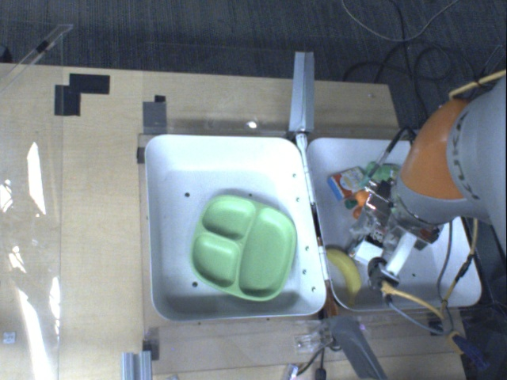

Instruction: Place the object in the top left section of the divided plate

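We cannot tell how the jaws stand: the gripper (366, 236) is lowered into the right bin (467, 287) amid its own hardware and cables, and nothing shows plainly between them. Just below the gripper, against the bin's near left corner, lies a yellow banana (345, 270). Above the gripper, a small heap of mixed items (354, 183), red, white and green, sits toward the bin's far side. From the gripper the wrist climbs up and right to the orange band (432, 161) and the grey arm (480, 153). Left of the gripper, across the divider, the green divided plate (243, 245) rests in the left bin (170, 172), its sections bare.
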{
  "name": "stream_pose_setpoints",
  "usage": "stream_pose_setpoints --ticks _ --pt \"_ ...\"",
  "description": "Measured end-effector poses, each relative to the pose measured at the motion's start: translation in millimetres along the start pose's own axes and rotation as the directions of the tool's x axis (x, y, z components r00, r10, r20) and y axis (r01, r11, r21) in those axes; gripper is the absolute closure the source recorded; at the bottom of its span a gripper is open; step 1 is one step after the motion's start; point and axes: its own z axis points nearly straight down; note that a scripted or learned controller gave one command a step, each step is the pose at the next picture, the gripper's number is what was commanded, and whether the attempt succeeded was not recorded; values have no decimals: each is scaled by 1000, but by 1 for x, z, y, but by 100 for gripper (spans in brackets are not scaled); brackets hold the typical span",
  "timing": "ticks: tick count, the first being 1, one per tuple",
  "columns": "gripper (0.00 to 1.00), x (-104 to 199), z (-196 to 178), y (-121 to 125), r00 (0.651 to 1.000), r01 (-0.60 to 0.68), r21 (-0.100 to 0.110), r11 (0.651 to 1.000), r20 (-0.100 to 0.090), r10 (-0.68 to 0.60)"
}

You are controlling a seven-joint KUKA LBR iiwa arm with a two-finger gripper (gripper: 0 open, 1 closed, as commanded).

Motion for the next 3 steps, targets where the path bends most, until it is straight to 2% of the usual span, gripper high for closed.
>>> stream_pose_setpoints --ticks 1,2,3 --pt "100 65 0 -40 987 -161 1 987 0 161" --pt "100 135 31 -91 992 -129 3 992 0 129" --pt "100 79 -2 -32 939 -345 -6 939 -6 345"
